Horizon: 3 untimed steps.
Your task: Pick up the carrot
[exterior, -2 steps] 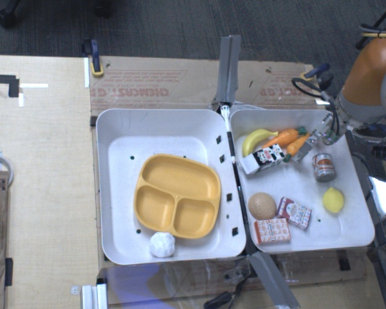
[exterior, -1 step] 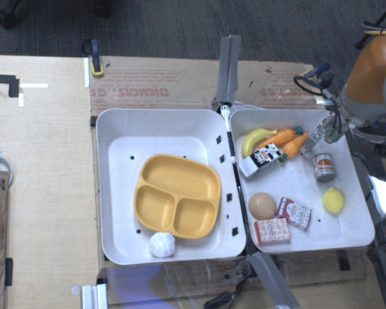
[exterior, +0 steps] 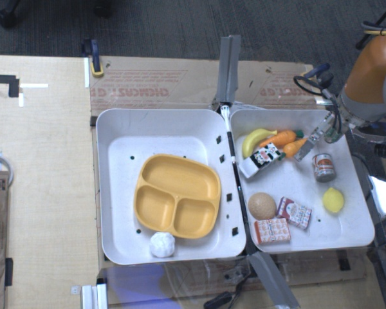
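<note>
Camera view: nearest the lens, a white ball (exterior: 162, 244) lies in the left bin (exterior: 109, 192) just below the yellow divided plate (exterior: 177, 196). In the right bin (exterior: 360, 227), the carrot (exterior: 280, 138) rests beside a banana (exterior: 255, 140) — above a small carton (exterior: 265, 157). The gripper (exterior: 320, 136) hovers just right of the carrot — whether its jaws are released or clenched cannot be told.

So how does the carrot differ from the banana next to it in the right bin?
The carrot is orange with a green tip at its right end; the banana is plain yellow. The carrot lies fairly straight, pointing roughly left to right, while the banana curves in an arc. The carrot sits nearer the gripper; the banana lies nearer the bin's left wall. Both rest in the upper part of the right bin, close beside each other.
</note>
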Motion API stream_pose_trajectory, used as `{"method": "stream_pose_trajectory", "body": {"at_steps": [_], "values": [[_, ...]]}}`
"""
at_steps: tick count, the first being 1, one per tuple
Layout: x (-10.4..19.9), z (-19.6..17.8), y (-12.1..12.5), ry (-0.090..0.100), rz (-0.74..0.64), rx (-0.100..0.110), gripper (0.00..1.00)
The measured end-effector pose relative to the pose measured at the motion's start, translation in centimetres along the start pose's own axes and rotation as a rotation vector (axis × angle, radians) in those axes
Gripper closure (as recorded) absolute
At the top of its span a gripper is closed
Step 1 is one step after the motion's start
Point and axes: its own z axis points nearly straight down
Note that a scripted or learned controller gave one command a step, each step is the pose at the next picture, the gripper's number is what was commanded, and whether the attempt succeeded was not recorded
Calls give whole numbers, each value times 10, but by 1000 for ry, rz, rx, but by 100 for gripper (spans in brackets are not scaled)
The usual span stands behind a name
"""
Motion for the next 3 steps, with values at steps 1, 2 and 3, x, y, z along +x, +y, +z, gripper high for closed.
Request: {"method": "stream_pose_trajectory", "body": {"at_steps": [1, 2, 3], "values": [[-1, -7, 0, -2, 0, -1, 100], [22, 4, -5, -9, -162, -6, 100], [9, -11, 4, -12, -152, -7, 100]]}}
